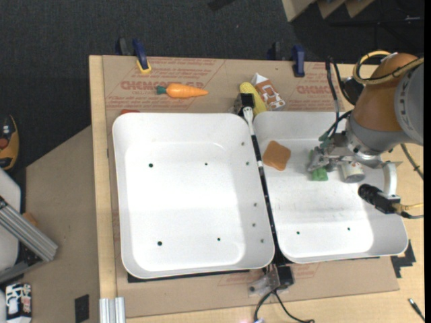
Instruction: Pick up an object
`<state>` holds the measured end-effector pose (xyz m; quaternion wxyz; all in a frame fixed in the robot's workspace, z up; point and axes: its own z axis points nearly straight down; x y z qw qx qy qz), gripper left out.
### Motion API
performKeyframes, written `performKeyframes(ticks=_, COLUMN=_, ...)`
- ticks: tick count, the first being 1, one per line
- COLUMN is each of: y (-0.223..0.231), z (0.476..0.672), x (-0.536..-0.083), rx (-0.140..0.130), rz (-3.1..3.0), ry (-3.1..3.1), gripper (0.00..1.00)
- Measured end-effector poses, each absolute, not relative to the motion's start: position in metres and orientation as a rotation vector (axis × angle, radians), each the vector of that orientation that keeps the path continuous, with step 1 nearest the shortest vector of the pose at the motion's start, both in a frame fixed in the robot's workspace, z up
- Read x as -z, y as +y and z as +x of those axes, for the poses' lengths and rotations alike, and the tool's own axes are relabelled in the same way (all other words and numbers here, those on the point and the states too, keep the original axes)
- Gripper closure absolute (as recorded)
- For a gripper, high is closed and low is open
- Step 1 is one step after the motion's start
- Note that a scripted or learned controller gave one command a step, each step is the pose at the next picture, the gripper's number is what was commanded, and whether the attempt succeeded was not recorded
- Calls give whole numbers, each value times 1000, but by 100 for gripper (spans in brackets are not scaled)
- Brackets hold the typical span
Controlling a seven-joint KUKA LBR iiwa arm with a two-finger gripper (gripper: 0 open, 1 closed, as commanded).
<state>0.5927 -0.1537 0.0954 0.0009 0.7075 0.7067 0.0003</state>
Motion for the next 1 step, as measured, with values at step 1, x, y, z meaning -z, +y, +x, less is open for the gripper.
performKeyframes(ticks=1, y=-65, z=670, x=-192, rx=-20, rz=2200, ry=2226, gripper=100)
